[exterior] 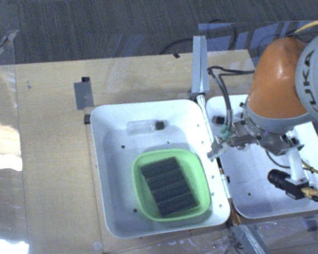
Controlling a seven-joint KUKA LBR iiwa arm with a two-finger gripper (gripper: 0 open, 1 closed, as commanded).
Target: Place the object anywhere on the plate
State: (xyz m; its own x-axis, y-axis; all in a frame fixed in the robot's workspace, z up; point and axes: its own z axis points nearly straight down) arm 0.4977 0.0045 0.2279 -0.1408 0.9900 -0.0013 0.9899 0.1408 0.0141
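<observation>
Camera view, starting at the left: the wooden bench (45, 183) lies bare under bright glare patches, so its surface is hard to read there. Next comes the left white bin (112, 175). Its left strip of floor is open, as is the stretch between its far wall and the plate.

Near that far wall lies a small clear tube with a dark cap (145, 127), on its side, faint against the white and well apart from the plate. The green plate (195, 168), squarish with rounded corners, sits in the near right part of this bin, its right rim close to the bin wall and its near rim close to the front wall. The dark ribbed block (167, 186) lies flat on the plate, slightly turned, inside the rim all round.

Over the right white bin (253, 192) hangs my arm, its orange band (276, 74) covering much of the far half. My tool (235, 140) sits under the wrist beside the wall between the bins; I cannot tell whether it is spread or pressed together. The right bin's near left floor is open.
</observation>
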